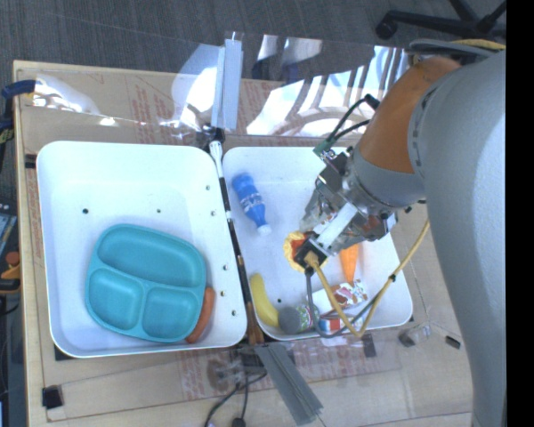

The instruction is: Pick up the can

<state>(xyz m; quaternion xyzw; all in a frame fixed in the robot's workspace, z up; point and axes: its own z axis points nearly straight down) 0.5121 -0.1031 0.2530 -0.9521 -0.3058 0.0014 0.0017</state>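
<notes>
The can (301, 318) lies on its side at the front edge of the right bin (280, 172). Its grey end faces left and its red and green label points right. My gripper (324, 210) hangs over the middle of the right bin, up and a little right of the can and well apart from it. Nothing shows held in it.
In the right bin a blue bottle (249, 199) lies at the back left, a banana (264, 301) beside the can, an orange carrot (349, 261), a yellow and red item (293, 246) and a small white packet (350, 293). The left bin (116, 172) holds a teal divided plate (145, 282) and a sausage (203, 314).
</notes>
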